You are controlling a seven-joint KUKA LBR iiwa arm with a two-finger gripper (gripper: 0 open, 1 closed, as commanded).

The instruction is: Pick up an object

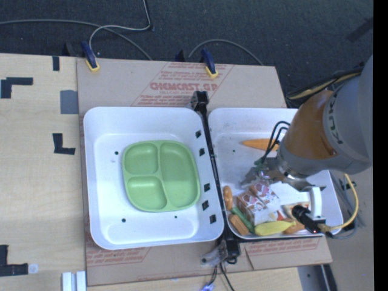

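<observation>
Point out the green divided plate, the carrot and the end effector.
green divided plate [160, 176]: camera view, on the ridge where its compartments meet.
carrot [257, 143]: camera view, middle of its orange body.
end effector [262, 176]: camera view, on the metal tip over the right bin's pile.

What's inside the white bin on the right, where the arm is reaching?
The right bin holds a heap of toy foods: an orange carrot by itself, a yellow piece and a red-and-white packet near the front. The arm covers the rest.
</observation>
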